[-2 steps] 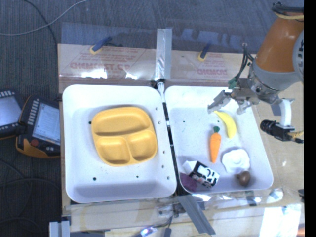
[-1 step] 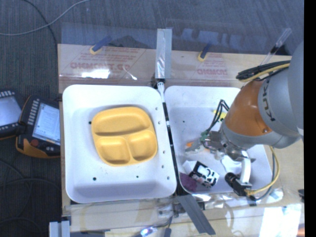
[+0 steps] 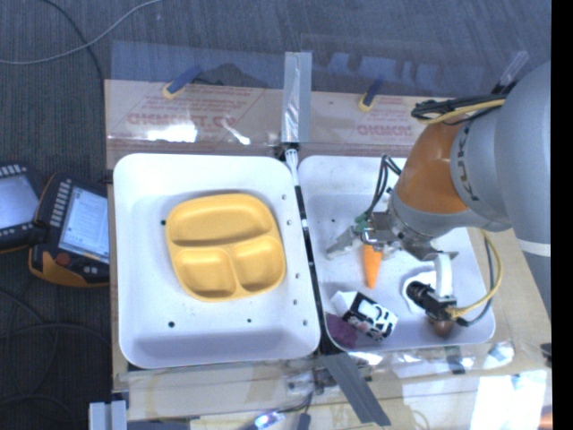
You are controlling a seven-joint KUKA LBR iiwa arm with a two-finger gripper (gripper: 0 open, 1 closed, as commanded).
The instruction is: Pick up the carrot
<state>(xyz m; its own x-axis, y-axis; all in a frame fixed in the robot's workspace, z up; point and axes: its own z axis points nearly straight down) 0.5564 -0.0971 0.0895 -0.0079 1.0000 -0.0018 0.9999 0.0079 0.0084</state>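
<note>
From where I stand, the two white bins take up most of the bench. The left bin (image 3: 125, 267) holds a yellow divided plate (image 3: 224, 245) at its centre. The right bin (image 3: 336, 186) is where the work is going on. The grey arm (image 3: 501, 168), with its orange band, reaches in from 3 o'clock and covers much of that bin's right half.

The gripper (image 3: 387, 245) sits low near the middle of the right bin. As best I can tell its jaws are released, with one grey finger (image 3: 340, 241) splayed out toward 9 o'clock and nothing pinched between the two. The carrot (image 3: 371, 269) lies on the bin floor right under the gripper. Its thick end is tucked up at the wrist and its tip points to 6 o'clock. It looks to me to be inside the spread of the jaws, though toward the 9 o'clock side rather than centred.

Smaller things crowd the bin's 6 o'clock edge: a black-and-white toy (image 3: 369, 314), a purple piece (image 3: 340, 330) just beside it at 8 o'clock, and a small brown lump (image 3: 439, 327) off at 4 o'clock.

I judge the step in hand to be the grasp itself — positioned over the carrot, not yet closed. The next move calls for closing squarely on the carrot's thick end, perhaps after nudging toward 9 o'clock, and then lifting straight up clear of the toy.
</note>
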